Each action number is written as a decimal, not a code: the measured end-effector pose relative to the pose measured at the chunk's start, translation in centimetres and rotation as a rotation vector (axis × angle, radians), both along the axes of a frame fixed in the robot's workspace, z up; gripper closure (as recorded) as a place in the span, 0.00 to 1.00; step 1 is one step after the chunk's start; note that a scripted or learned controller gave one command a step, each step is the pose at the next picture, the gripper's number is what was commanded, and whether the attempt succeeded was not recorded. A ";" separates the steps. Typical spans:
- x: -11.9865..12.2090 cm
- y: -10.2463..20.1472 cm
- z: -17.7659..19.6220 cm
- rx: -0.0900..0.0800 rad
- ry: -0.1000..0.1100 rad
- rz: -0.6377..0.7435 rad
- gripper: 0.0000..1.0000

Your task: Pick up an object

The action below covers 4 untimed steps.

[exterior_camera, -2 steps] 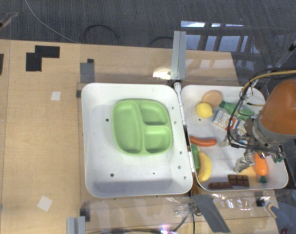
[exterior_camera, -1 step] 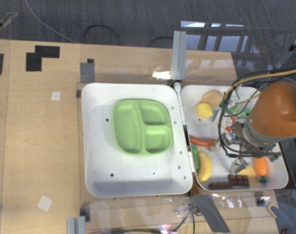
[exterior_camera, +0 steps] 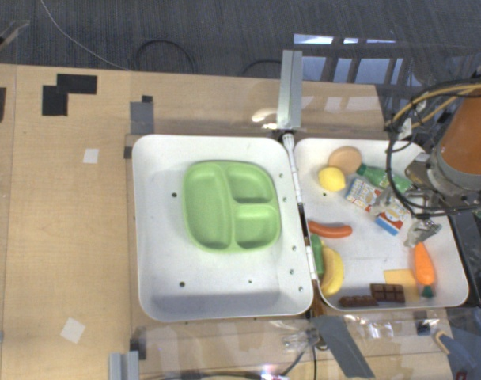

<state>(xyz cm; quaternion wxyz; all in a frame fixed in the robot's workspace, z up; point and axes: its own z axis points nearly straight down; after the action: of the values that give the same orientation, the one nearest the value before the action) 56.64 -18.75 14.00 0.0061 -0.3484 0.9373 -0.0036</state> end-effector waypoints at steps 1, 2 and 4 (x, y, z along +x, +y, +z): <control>0.8 -1.8 -5.0 0.002 -0.001 -0.052 0.00; -1.1 3.0 -5.0 0.003 -0.003 -0.059 0.00; 1.6 3.1 -4.6 -0.002 0.005 0.109 0.00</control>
<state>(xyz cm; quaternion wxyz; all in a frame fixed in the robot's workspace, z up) 58.28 -15.69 9.45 0.0037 -0.3988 0.9170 -0.0031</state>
